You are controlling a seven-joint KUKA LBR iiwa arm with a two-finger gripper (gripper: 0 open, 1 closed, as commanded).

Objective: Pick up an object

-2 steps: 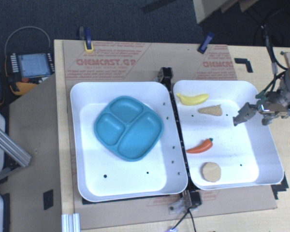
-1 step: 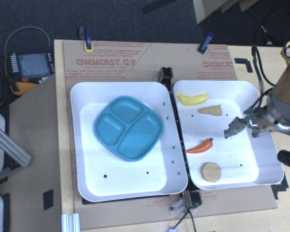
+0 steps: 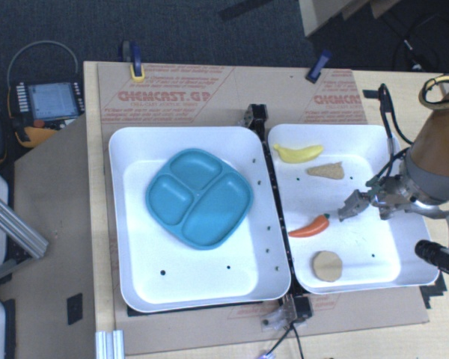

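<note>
Pincer (image 3: 352, 206) over right bin (image 3: 374, 275), finger spread unclear, near chili pepper (image 3: 310, 227), arm cropped at right

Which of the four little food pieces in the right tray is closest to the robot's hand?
The orange-red toy chili pepper, just left of and below the hand. The yellow banana, tan wedge and round tan cookie lie farther off.

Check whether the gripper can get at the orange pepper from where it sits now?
Probably yes. The gripper hovers just right of the orange pepper in the right bin, with bare floor between them and nothing lying across the pepper.
</note>
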